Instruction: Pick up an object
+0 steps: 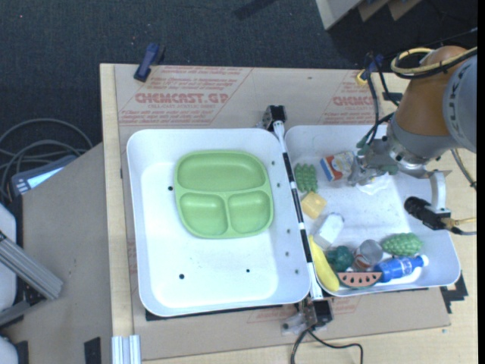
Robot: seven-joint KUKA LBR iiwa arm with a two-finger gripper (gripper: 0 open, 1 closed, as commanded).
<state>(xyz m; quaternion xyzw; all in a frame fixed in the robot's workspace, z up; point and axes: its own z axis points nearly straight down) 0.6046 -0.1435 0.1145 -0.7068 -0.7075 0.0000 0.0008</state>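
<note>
My gripper (364,170) reaches down into the far part of the right bin (447,258), below the arm's orange band (424,101). Just left of it lies a small red, white and blue carton (331,167). A white crumpled piece (377,186) sits right beneath its tip. Nothing visibly hangs from the gripper. Further left are a green bumpy toy (305,177) and a yellow block (313,203).
The right bin's near end holds a banana (324,268), a watermelon slice (358,280), a blue bottle (398,268), a green bumpy fruit (402,243), a metal can (370,250), a teal item (341,258) and a white piece (330,224). A green divided plate (223,192) lies in the left bin (204,287).
</note>
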